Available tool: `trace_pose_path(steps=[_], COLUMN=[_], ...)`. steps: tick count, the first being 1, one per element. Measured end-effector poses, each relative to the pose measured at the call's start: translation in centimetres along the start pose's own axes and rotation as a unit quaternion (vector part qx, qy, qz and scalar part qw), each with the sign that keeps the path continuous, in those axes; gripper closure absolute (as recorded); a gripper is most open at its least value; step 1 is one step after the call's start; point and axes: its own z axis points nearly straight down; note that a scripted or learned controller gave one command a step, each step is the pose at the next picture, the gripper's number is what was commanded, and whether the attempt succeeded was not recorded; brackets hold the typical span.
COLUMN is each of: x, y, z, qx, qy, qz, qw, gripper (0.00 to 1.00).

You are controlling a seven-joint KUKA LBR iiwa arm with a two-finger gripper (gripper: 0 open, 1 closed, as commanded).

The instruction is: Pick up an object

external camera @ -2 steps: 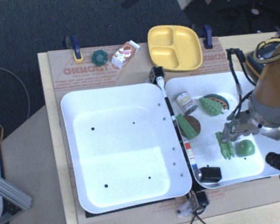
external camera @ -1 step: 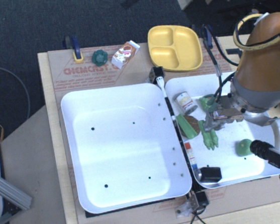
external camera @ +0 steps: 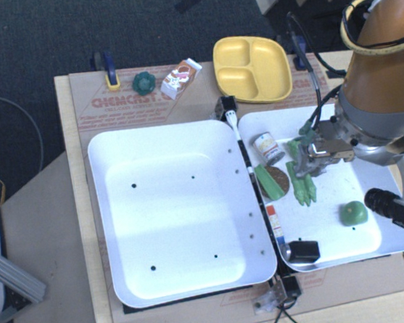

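We saw the gripper point(external camera: 306, 160) low in the right bin point(external camera: 387, 244), at centre-right of the frame, poised over the green object point(external camera: 304, 187); whether it gripped anything, we could not tell. A can point(external camera: 267, 148) and a green-brown piece point(external camera: 272, 181) crowded the bin's left wall. Open floor lay lower right, around a green lump point(external camera: 353, 212).
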Motion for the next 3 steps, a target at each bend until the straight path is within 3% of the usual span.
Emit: trace_pose_path(steps=[1, 2, 3], x=[4.8, 6.9, 6.8], y=[-0.1, 0.0, 0.0], z=[1.3, -2.0, -2.9], qx=[0.006, 0.001, 0.001], qy=[0.001, 0.001, 0.000], qz=[-0.001, 0.000, 0.001], qw=[1.0000, 1.0000, 1.0000], gripper=[1.00, 1.00, 1.00])
